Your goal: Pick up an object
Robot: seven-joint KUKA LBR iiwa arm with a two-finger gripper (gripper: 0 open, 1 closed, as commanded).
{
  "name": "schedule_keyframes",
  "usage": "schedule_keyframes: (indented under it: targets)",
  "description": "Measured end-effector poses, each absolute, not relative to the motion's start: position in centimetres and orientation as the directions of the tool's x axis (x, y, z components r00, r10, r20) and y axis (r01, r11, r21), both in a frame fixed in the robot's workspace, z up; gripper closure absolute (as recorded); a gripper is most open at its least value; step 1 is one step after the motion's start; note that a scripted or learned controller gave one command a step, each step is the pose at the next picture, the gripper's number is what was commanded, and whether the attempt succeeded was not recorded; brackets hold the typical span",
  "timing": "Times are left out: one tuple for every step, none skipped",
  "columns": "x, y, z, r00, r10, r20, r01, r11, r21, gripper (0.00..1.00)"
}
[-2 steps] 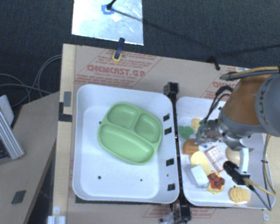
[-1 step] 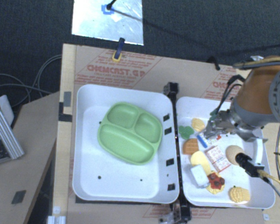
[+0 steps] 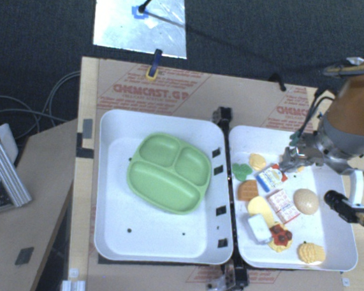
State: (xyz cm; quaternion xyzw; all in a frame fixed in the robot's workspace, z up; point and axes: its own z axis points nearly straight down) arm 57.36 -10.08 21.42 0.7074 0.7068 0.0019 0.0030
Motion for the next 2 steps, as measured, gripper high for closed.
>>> schedule_keyframes:
  targets:
    - [57.4, -10.1, 22.5, -0.003, 1.0, 0.0, 1.0, 0.003, 0.003, 1.0]
    - [52.0, -7.7, 21.8, 0.0, 1.0, 0.001, 1.0, 0.0, -0.003, 1.0]
